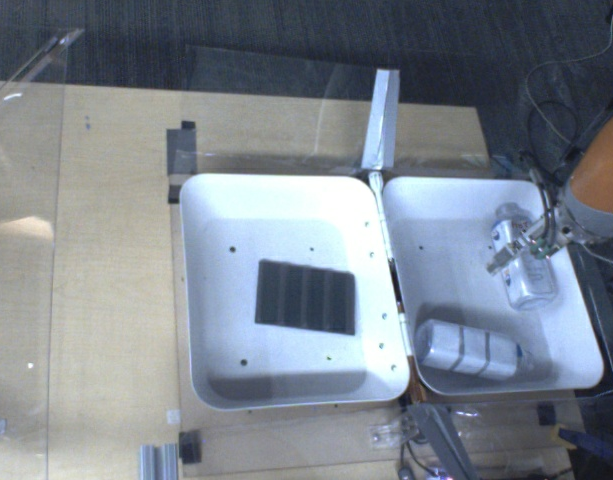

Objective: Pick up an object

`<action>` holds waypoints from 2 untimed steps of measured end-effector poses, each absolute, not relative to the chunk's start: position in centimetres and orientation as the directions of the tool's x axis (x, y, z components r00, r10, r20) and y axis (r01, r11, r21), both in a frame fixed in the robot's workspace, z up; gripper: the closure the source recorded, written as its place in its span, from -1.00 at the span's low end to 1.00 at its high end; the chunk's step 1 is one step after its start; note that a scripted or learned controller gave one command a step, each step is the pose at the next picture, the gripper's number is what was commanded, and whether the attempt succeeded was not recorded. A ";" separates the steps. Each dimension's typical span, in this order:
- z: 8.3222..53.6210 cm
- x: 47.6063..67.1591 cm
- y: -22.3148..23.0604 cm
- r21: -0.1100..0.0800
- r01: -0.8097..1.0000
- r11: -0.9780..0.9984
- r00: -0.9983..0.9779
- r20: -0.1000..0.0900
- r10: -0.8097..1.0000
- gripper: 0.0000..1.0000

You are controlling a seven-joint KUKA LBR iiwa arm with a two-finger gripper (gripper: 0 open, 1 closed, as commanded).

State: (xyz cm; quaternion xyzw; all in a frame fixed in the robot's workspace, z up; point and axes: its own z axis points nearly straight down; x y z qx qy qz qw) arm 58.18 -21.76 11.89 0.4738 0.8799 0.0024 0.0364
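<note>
Approach step: my gripper (514,251) sits over the clear bottle (532,280) near the right bin's (436,208) far right corner. Finger state indeterminate. Next: confirm a closed pinch, then lift.

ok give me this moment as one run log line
tool: over right bin, at clear bottle | grasp: cannot tell | grey roll: front of right bin | dark pad: left bin
</note>
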 end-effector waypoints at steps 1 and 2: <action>14.3 58.5 -15.8 0.007 0.833 0.553 -0.553 -0.005 0.833 -1.00; 10.1 59.9 -18.8 0.016 0.842 0.540 -0.540 0.005 0.842 -1.00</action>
